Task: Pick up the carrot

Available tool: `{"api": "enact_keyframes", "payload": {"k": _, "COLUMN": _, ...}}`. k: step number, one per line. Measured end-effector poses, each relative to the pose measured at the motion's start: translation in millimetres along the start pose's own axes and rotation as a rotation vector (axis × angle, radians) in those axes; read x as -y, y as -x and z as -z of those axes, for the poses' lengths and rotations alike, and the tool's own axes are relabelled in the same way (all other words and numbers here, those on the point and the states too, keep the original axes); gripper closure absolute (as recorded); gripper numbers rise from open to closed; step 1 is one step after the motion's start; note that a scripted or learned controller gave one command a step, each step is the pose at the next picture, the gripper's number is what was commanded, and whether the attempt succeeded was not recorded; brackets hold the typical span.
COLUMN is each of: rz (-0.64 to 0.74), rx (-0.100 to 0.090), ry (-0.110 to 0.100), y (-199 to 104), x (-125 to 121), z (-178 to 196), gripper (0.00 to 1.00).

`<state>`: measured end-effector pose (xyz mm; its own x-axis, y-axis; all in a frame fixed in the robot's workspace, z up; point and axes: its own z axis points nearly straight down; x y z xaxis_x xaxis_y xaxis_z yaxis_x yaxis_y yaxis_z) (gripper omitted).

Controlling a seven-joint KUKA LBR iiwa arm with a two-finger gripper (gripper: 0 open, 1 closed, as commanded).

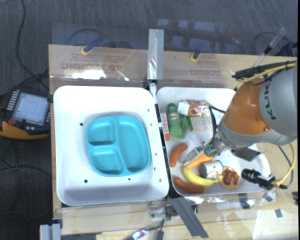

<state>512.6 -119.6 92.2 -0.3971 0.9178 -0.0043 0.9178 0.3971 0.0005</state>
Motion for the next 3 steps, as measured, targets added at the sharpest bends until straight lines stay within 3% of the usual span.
{"api": "enact_keyframes", "payload": {"k": 1, "rz": 0.257, "rx": -0.004, "ry": -0.001, "y": -4.4, "x": 29.3, "z": 69.7, "gripper": 0.0}}
{"api": "enact_keyframes", "payload": {"k": 2, "rz": 0.451, "rx": -0.005, "ry": 0.0, "y": -14.4, "x": -20.8, "z": 30.2, "gripper": 0.0}}
{"api": "enact_keyframes", "payload": {"k": 3, "rz": 0.446, "rx": 0.003, "ry": 0.01, "y": 18.8, "x": -86.8, "z": -2.2, "gripper": 0.0}}
